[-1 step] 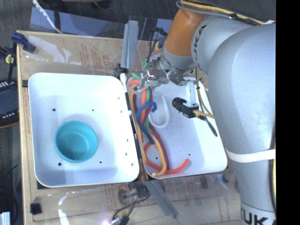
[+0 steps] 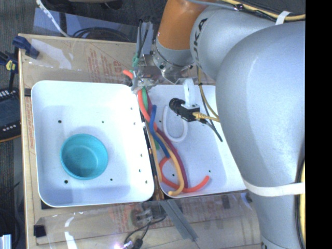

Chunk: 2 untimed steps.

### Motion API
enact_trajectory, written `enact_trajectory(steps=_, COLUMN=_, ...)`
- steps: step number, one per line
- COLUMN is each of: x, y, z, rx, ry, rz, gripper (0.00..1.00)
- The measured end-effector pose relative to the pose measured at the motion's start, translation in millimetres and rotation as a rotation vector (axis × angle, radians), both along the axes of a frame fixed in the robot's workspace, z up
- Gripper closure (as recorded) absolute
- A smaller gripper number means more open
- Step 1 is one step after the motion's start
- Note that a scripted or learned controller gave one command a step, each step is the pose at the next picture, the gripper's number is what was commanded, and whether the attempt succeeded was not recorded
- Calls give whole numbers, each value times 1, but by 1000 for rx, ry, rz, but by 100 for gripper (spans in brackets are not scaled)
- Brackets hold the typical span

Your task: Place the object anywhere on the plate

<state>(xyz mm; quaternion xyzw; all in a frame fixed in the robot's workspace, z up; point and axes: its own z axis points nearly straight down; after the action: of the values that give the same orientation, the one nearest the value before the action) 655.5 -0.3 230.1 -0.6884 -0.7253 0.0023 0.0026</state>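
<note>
The gripper (image 2: 140, 81) sits over the shared rim at the bins' far end — whether it is open or closed, I cannot tell. The bundle of coloured cords (image 2: 158, 137) runs from it along the right bin's (image 2: 220, 160) left wall. The teal plate (image 2: 84, 156) sits in the left bin (image 2: 37, 139) — bare floor around it.

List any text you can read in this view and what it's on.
"KU", as far as I can tell: dark sideways letters on the grey arm, the rest hidden.
Faint red print on the bench top: too blurred to read.
Blue bowl: no text.
</note>
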Motion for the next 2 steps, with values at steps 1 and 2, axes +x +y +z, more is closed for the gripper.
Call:
enact_trajectory(steps=1, x=-75, y=80, z=-41, rx=-2, ry=2, rz=2, gripper=100)
enact_trajectory(steps=2, x=-103, y=128, z=-51, rx=-2, ry=2, rz=230, gripper=100)
